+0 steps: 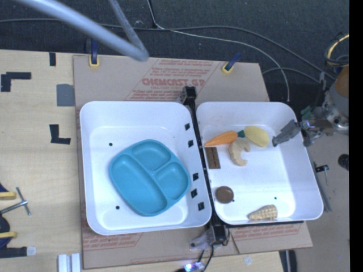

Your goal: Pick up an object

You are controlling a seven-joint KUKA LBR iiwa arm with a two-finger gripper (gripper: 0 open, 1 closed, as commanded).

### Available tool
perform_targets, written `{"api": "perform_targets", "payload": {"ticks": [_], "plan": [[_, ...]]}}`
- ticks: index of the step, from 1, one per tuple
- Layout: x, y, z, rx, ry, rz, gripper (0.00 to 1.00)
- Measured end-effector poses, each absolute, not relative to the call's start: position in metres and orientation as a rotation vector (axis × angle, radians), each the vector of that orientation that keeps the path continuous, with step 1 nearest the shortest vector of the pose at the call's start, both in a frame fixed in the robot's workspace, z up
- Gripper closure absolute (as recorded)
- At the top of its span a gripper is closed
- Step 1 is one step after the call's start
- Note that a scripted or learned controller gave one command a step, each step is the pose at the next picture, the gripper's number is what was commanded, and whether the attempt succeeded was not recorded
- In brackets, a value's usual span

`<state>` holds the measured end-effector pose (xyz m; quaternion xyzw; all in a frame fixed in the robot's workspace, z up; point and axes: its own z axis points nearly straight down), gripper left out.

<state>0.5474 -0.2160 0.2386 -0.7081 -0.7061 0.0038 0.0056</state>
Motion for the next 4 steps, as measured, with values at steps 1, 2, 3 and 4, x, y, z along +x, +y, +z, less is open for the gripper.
{"api": "perform_targets", "payload": {"ticks": [1, 2, 3, 4], "plan": [[0.55, -0.216, 0.246, -2.22, -2.222, 0.002, 0.0], [0.549, -0.216, 0.181, -2.216, -2.219, 0.006, 0.0], [0.549, -0.214, 0.137, -2.217, -2.22, 0.005, 0.0], [0.549, -0.213, 0.085, -2.22, -2.225, 0.002, 0.0]]}}
